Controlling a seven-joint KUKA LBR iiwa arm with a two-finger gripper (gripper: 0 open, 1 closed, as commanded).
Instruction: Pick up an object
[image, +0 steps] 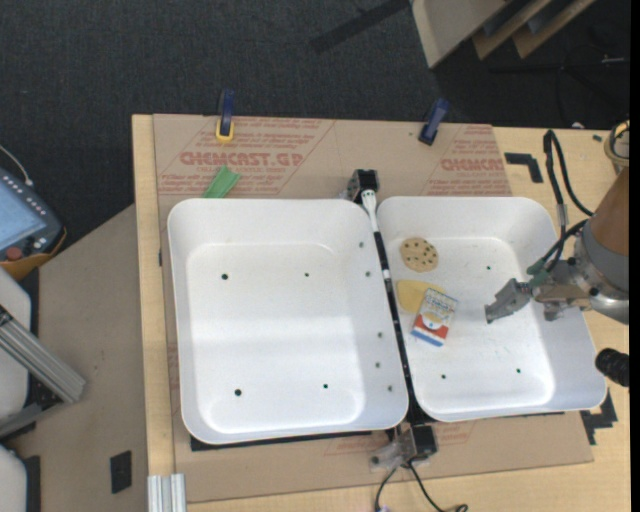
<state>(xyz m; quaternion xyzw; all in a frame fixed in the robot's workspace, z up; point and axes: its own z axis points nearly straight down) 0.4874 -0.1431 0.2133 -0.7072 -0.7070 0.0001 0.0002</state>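
In the right bin (520, 385) lie three small things near its left wall: a round cookie (419, 253), a yellow wedge (409, 294) and a small white carton with red and blue print (434, 318). My gripper (505, 302) hangs over the right half of that bin, well to the right of the carton and apart from it. Nothing shows between its dark fingers.
The left bin (200, 230) sits beside the right one, with a black strip along the seam. A green scrap (221, 182) and two clamps (226, 115) lie on the cardboard behind the bins. Cables run at the bench's right edge.
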